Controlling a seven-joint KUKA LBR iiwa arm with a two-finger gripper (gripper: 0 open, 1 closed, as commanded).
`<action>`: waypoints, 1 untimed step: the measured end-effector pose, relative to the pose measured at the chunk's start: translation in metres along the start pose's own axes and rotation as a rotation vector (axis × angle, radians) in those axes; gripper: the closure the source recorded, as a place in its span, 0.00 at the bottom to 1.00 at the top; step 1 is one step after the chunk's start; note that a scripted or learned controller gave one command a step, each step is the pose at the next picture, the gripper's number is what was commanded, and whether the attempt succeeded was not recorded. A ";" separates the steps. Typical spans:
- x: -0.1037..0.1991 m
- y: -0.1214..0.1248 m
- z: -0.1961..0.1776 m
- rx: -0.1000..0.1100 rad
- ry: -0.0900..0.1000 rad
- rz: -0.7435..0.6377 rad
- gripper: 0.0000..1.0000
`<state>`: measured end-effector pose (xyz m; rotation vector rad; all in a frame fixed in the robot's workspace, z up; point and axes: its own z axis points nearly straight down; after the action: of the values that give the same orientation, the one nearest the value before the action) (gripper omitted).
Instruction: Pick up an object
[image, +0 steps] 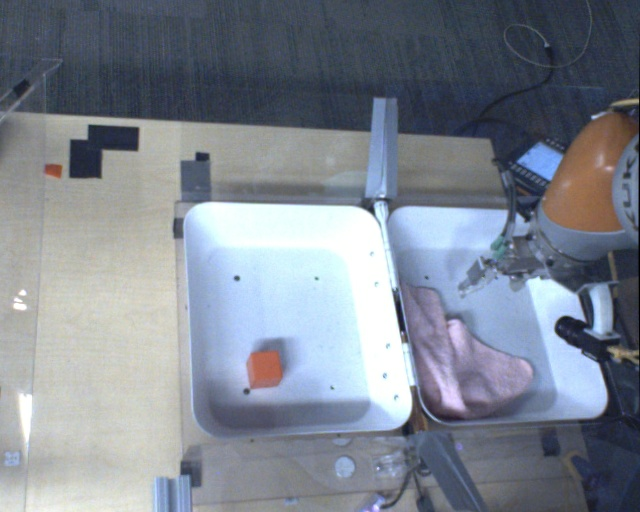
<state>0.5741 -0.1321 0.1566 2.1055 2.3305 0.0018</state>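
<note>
An orange block (265, 369) lies in the front left part of the left bin (215, 260). A crumpled pink cloth (458, 360) lies along the left side and front of the right bin (570, 400). My gripper (484, 268) hangs over the back middle of the right bin, above and a little behind the cloth, apart from it. It is open, with nothing between its fingers. The grey arm with its orange band (590, 185) comes in from the right.
A metal divider (381, 150) runs between the two bins at the back. Black markers (100, 148) and a small orange square (53, 171) sit on the wooden bench at far left. Cables and a small screen (540, 160) lie behind the right bin.
</note>
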 end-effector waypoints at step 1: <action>0.008 -0.013 0.067 -0.011 0.001 0.410 0.00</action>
<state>0.5602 -0.1254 0.0892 2.5302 1.8497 0.0153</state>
